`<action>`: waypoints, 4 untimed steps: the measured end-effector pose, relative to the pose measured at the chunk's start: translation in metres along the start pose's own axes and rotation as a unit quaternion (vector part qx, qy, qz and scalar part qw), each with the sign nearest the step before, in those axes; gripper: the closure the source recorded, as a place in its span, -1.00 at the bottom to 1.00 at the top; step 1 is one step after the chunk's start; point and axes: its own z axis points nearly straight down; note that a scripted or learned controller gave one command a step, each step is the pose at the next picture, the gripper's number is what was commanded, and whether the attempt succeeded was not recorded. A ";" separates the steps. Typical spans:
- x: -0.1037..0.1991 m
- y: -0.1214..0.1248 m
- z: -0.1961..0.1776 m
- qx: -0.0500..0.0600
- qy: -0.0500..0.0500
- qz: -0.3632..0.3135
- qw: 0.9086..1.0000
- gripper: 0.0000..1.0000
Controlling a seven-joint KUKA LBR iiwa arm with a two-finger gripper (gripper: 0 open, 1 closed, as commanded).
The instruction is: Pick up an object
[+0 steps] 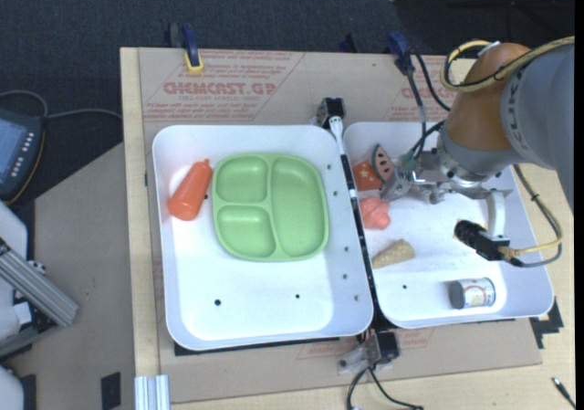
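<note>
Camera view shows, going left to right, the left bin [182, 294] with an orange bottle [190, 190] at about nine o'clock of a green divided plate [271, 205]; the bottle's long axis runs from seven to one o'clock, cap end low. In the right bin [429, 303], a red toy piece [369, 174] and a pink lump [374, 212] lie against the left wall, with a tan cone [392, 254] toward six o'clock, its long axis from eight to two o'clock. A small can [471, 293] lies on its side near the front rim, axis nine to three. The gripper [399, 183] hangs just beside the red piece and pink lump; whether it is spread or closed I cannot tell. My judgement: the descent should centre on one item, away from the wall.
</note>
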 end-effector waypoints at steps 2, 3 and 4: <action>0.000 0.001 -0.006 0.000 0.002 -0.001 1.000 1.00; -0.009 0.004 -0.056 -0.001 0.002 -0.001 1.000 1.00; -0.001 0.008 -0.116 -0.003 0.002 -0.002 1.000 1.00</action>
